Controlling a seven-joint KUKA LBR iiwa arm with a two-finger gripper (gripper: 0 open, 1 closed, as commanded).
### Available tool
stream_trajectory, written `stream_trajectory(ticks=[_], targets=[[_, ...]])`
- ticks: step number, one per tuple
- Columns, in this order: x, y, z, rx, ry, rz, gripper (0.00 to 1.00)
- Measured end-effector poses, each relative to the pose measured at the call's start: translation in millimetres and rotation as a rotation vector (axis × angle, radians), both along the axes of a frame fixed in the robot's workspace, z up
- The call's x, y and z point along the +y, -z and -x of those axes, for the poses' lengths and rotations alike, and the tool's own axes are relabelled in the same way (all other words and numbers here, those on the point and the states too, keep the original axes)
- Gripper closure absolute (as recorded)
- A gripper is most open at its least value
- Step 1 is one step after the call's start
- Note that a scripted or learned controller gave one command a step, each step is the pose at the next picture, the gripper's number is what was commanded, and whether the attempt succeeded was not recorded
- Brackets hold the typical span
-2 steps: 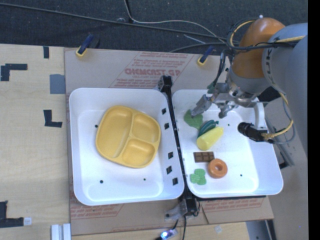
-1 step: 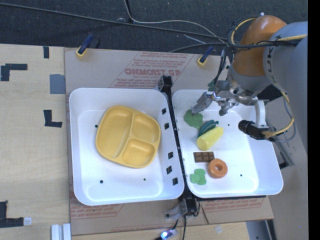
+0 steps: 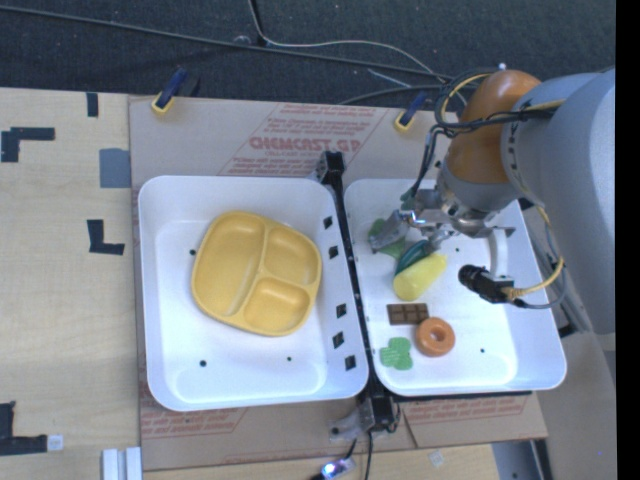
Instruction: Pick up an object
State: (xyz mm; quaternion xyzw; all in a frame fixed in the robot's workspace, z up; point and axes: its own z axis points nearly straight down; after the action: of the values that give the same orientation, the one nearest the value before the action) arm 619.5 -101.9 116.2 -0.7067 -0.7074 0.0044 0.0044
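over the right bin (image 3: 530, 368), near its back edge and toward the divider, the gripper (image 3: 415, 230) hangs low above a small cluster of toys. how far its fingers are spread cannot be told, since the wrist and its cabling cover them, and nothing can be seen caught between them.

just under it lie a green piece (image 3: 384, 231) and a yellow corn-like toy (image 3: 420, 276) with a dark green-blue end, the two close together. toward the front edge of the same bin sit a brown chocolate block (image 3: 407, 314), an orange ring (image 3: 435, 337) and a small green clover shape (image 3: 397, 354). the left bin (image 3: 170, 368) carries a yellow divided plate (image 3: 257, 273) near its middle.

the likeliest target is the yellow toy or the green piece. for a clean pick, the fingers should straddle one item only, across its narrow width, centred so it does not roll or pivot out. crowding is the risk: a finger landing on the neighbouring toy would push both aside. closing fully before lifting, then rising straight up, seems wise.
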Motion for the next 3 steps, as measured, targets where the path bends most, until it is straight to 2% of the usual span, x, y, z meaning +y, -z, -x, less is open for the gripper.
stream_trajectory(ticks=[1, 2, 3], targets=[[0, 16, -6, -0.024, -0.003, 0.002, 0.0], [1, 13, -4, -0.017, -0.004, 0.003, 1.0], [-4, -46, -4, -0.012, -0.001, 0.001, 1.0]])
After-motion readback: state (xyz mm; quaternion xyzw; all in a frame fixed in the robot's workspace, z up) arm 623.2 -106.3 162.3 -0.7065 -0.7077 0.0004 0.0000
